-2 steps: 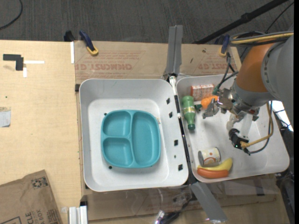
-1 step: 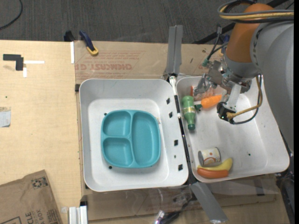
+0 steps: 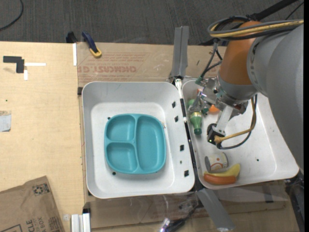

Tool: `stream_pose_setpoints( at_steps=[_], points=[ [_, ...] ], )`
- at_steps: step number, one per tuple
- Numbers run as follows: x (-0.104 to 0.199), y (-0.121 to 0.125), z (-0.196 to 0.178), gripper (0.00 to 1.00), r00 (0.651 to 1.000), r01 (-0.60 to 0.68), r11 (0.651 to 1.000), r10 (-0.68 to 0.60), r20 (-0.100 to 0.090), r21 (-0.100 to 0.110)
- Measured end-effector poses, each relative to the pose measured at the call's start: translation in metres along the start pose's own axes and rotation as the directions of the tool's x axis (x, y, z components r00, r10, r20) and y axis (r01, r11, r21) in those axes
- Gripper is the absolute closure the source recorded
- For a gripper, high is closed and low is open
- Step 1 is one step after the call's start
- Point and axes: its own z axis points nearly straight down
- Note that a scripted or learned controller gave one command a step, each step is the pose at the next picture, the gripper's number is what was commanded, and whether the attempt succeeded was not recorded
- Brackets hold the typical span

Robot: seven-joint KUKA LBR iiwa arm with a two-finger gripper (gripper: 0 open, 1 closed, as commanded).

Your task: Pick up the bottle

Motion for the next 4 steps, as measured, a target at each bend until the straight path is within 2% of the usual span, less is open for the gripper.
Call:
stream_pose_setpoints(
  at_steps=[1, 2, 3, 4],
  points=[
    [0.0, 0.0, 0.0, 0.0, 1.0, 0.0, 1.0, 0.0, 0.0, 0.0],
    [-0.069, 0.067, 0.06, 0.0, 0.995, -0.099, 0.995, 0.099, 0.0, 0.0],
    [-0.005, 0.093, -0.001, 0.0, 0.956, -0.292, 0.956, 0.292, -0.001, -0.002],
    [0.06, 0.01, -0.001, 0.0, 0.943, -0.334, 0.943, 0.334, 0.0, 0.0]
  ],
)
